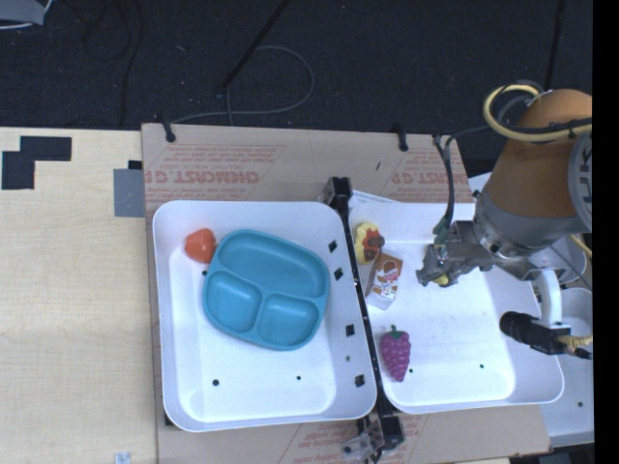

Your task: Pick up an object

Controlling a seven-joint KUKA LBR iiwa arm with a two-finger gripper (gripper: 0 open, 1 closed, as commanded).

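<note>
My gripper [437,267] hangs over the upper middle of the right bin [484,375], reaching in from the right. A small yellowish bit [443,279] shows just under it, and I cannot tell what that is. To its left, along the bin's left wall, lie a yellow toy food [368,242] and a small red-and-white carton [386,280]. A purple bunch of grapes [396,352] lies lower down, near the divider.
The left bin [193,385] holds a blue divided plate [266,290] and an orange-red tomato [200,246] at its upper left. A black cylindrical part [527,329] juts over the right bin's right side. Cardboard lies under both bins.
</note>
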